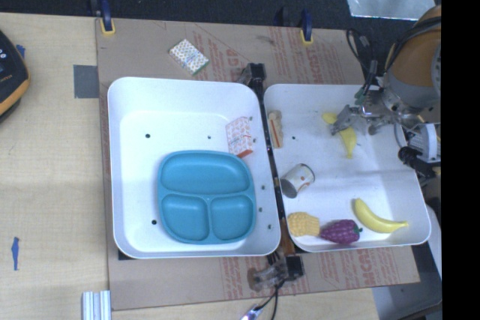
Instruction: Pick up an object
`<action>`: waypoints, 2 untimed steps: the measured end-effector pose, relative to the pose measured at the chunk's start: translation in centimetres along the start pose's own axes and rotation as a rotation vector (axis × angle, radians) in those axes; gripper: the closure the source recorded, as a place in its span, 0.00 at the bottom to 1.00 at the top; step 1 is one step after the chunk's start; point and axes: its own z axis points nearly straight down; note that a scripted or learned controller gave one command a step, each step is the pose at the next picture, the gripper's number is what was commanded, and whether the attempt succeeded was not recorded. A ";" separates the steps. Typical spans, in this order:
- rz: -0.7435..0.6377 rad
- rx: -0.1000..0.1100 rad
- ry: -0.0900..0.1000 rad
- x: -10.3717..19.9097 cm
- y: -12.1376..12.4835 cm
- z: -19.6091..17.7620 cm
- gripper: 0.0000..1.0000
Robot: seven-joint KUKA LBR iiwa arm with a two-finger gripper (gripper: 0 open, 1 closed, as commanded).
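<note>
Two shallow white bins sit side by side on a cardboard-covered bench, the left bin (pixel 120 161) holding a blue three-compartment plastic tray (pixel 206 196) and, near its upper right corner, a small red-and-white patterned packet (pixel 239 136). The grey arm with its orange band (pixel 415 60) reaches in from the right over the right bin (pixel 390 176), its two-finger gripper (pixel 351 120) low at the bin's upper part, right at a small yellow object (pixel 344 137) lying on the bin floor; whether the fingers are spread or closed on it cannot be told from this angle. Along the right bin's near edge lie a yellow corn cob (pixel 303 223), a purple bunch of grapes (pixel 340 231) touching it, and a yellow banana (pixel 376 217). A white cup with a dark opening (pixel 297 178) lies tipped near the bin's left wall, below a wooden stick (pixel 274 127).
</note>
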 end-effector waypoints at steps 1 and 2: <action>-0.004 -0.002 -0.001 0.0 0.1 -1.1 1.00; -0.004 -0.001 -0.001 0.0 0.1 -1.1 0.00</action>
